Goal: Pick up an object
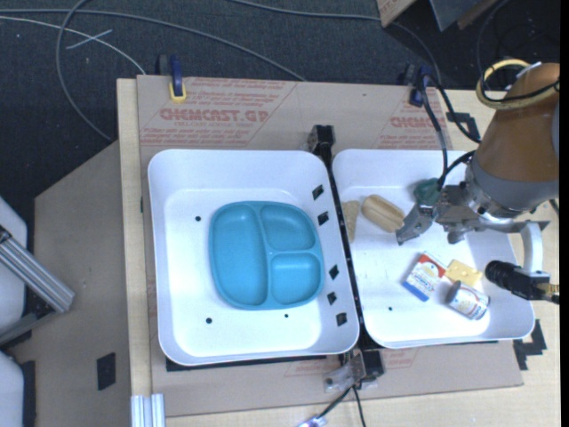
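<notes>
Small can [467,302] and carton [423,277] in right bin [382,323], hand [436,225] above, fingers spread, holding nothing, blue tray [265,254] in left bin [178,238].

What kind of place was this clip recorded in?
Probably a robotics lab bench set up for grasping trials. Two white bins sit clamped side by side on a board, cables trail over dark carpet, and an arm reaches over small objects in the right bin.

The bench [124,238] bears two white bins [169,265] side by side.
</notes>
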{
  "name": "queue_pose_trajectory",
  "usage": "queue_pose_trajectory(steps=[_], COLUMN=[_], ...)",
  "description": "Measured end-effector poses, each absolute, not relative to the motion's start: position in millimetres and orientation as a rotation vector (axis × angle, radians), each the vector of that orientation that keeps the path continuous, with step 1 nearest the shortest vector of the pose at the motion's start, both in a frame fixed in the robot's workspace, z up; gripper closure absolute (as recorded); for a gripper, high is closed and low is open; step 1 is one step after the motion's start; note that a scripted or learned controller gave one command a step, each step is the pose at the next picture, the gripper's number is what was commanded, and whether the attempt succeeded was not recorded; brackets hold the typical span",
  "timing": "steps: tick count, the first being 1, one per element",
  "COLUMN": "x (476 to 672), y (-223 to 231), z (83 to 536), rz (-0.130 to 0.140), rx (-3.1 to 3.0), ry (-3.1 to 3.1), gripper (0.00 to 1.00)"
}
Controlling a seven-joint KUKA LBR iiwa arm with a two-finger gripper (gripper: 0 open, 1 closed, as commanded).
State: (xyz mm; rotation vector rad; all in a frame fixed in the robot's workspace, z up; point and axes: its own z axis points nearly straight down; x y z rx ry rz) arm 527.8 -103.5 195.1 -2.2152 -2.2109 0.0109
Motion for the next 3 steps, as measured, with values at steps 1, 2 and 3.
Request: queue_pose_trajectory(steps=[1,2,3], x=[530.6,531.1,538.3], y=[-103.5,-93.5,-96.0], z=[200.4,151.6,93.2], rz=[0.000,0.005,0.005], rx=[-2.219,-2.217,-2.217], ry=[-2.220,-2.216,-2.217], gripper=[0.00,0.00,0.00])
